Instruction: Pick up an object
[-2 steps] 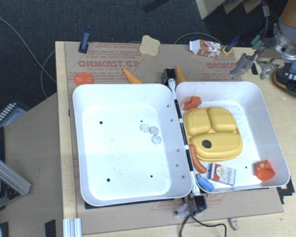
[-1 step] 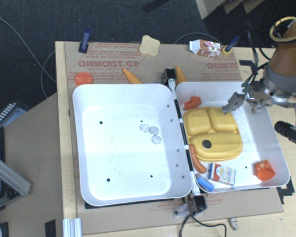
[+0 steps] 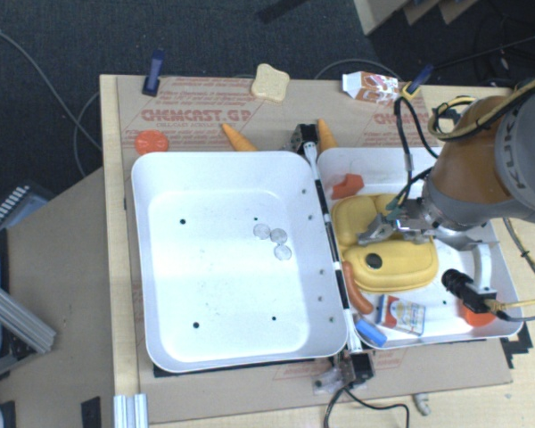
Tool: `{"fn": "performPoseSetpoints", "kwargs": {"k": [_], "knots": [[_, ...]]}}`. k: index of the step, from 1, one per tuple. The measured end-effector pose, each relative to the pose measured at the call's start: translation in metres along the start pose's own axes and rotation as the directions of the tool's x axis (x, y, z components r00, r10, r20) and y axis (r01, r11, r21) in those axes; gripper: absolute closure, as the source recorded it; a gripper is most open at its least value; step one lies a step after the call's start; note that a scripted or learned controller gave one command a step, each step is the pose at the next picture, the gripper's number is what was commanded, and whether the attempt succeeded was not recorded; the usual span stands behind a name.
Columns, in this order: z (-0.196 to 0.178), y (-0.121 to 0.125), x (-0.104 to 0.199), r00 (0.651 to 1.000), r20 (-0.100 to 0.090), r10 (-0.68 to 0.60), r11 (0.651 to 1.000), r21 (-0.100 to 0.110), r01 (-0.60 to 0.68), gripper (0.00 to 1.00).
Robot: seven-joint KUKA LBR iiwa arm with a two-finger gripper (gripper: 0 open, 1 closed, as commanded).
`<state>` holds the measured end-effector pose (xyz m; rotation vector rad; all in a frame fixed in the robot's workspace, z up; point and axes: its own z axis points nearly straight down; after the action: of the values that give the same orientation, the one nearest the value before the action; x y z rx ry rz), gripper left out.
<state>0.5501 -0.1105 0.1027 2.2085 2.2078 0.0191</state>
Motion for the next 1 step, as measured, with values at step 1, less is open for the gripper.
{"fn": "performPoseSetpoints", "kwargs": {"k": [1], "knots": [[-0.0080, -0.0008, 0.0001, 1.000, 0.000, 0.001, 1.000, 0.003, -0.001, 1.00]]}}
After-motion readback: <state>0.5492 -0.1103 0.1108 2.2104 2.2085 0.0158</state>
